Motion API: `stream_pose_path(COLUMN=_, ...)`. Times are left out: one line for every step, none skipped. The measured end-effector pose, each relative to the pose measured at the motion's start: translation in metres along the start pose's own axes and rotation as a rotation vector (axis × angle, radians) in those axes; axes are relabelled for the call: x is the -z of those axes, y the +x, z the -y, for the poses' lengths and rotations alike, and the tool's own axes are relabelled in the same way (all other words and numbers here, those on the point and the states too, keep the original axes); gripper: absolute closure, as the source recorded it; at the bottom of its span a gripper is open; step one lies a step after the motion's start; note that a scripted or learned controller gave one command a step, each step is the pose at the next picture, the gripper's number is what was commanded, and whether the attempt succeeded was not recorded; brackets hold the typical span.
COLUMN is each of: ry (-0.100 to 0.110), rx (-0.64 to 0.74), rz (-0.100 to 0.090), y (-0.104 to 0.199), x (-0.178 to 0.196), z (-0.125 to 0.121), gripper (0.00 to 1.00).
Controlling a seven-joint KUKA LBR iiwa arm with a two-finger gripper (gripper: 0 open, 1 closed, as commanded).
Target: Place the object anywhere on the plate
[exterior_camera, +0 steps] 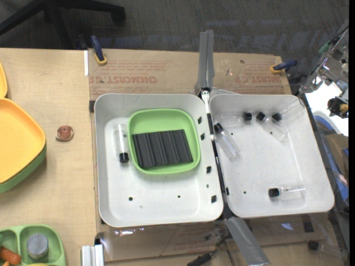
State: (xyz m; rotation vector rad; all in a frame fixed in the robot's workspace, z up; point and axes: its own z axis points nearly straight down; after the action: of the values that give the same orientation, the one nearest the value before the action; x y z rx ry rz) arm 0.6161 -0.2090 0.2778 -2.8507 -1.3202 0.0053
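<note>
The stacked yellow plates (16, 143) are cut off by the left edge, and the divided green tray (30, 247) by the bottom-left corner. The clear vials (224, 140) in the right bin (310, 198) are faint against the white, their outlines hard to trace. Machinery (333, 65) at the right edge is cropped and unclear.

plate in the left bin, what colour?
Light green plate, with a dark grey ribbed object lying on it. Shows clearly in the camera view.
</note>
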Motion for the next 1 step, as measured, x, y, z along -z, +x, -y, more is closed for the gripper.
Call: stream_pose_path(ry=0.000, rx=-0.090, rz=0.000, y=0.0186, x=-0.0147, z=-0.0311, gripper=0.00)
